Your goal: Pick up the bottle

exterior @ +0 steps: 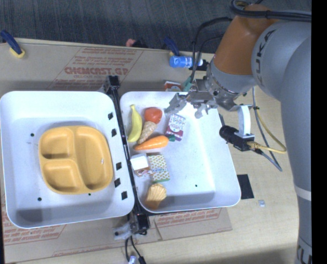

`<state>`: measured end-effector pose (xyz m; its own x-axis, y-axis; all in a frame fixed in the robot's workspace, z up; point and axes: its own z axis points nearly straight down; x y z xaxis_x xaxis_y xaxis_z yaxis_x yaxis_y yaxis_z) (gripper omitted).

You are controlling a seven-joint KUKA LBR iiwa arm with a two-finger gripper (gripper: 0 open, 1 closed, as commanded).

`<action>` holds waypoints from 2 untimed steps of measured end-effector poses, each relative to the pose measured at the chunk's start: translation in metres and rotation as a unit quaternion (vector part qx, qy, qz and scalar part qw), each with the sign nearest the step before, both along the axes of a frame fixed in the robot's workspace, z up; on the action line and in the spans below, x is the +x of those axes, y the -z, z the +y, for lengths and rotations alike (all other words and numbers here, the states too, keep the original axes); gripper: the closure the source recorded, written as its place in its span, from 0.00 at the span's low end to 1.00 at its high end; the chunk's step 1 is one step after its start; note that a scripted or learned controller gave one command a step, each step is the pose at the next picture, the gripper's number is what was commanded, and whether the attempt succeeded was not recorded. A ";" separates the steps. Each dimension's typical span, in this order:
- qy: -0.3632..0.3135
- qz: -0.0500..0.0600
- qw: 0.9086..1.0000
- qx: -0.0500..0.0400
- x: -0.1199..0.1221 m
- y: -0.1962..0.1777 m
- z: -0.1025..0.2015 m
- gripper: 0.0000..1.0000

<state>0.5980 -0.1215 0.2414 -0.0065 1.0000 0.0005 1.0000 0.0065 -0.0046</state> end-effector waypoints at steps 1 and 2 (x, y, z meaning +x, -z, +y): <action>-0.002 0.001 1.000 0.000 0.000 -0.010 0.000 1.00; -0.160 0.000 0.987 0.000 -0.052 -0.016 -0.082 1.00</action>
<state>0.5465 -0.2039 0.2572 -0.3219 0.9468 0.0013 0.9468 0.3219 -0.0034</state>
